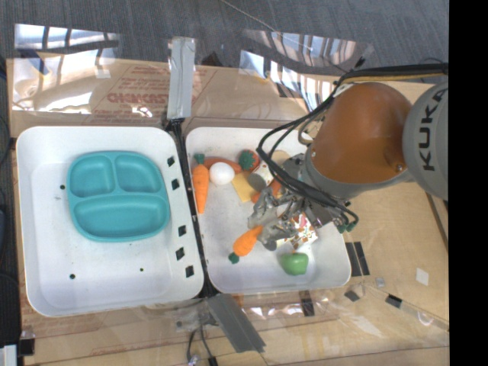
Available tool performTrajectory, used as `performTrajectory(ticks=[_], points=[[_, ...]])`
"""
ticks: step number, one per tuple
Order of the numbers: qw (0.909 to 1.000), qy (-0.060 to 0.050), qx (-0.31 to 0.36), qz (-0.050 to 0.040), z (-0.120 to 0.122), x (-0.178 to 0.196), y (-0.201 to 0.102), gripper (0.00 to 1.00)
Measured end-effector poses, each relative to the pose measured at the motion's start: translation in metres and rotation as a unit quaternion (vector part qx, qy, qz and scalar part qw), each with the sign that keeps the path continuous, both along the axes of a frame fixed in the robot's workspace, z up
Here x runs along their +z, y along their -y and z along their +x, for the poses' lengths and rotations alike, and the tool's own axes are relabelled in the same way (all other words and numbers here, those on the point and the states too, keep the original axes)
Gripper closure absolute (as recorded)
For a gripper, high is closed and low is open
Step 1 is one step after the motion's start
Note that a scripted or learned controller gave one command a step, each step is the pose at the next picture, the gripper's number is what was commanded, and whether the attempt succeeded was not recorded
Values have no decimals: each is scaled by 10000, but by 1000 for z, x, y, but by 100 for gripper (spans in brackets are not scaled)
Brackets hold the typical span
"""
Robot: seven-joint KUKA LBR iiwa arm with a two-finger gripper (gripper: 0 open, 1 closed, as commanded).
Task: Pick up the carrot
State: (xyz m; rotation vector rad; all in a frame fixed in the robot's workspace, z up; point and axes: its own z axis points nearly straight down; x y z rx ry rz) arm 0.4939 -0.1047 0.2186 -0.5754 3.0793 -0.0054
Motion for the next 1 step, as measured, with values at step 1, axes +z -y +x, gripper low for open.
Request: performTrajectory(ticks=[1], points=[[9969, -92, -779, 23, 14, -112, -14, 100]])
